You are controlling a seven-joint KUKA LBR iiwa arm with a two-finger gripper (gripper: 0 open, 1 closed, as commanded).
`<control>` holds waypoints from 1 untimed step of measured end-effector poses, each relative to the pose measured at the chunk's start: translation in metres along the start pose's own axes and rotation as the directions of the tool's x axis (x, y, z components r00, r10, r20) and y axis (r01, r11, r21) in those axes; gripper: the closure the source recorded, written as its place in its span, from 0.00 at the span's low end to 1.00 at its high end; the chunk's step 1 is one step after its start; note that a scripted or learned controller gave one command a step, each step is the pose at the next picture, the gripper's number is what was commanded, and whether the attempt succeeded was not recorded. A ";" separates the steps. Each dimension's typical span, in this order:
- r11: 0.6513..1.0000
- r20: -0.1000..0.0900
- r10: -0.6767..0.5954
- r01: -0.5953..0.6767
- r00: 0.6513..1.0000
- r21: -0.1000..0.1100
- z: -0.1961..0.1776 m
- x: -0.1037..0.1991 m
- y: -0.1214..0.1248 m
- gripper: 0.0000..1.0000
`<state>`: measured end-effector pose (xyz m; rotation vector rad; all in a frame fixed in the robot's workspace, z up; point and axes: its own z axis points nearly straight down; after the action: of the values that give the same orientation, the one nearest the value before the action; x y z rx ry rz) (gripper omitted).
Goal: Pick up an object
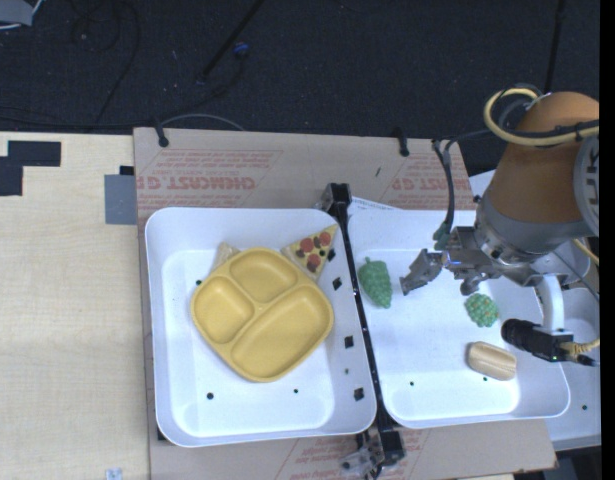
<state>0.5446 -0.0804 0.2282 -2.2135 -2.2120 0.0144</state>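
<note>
Hidden and cut off

The yellow divided plate point(264, 313) covers most of the pizza slice point(315, 249) and a tan piece behind it. The arm point(543, 178) runs off the right edge.

The cardboard sheet point(247, 173) bears upside-down red print reading "CHEMCRST, G.P."

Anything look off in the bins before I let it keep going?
One thing: the yellow divided plate in the left bin sits rotated askew, lying over the pizza slice and another piece at its upper left. The right bin's green items and bread roll look fine.
</note>
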 end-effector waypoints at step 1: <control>1.000 0.001 -0.001 0.001 1.000 -0.011 -0.006 0.000 0.002 0.00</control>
<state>0.5469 -0.0807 0.2337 -2.2182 -2.2195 0.0037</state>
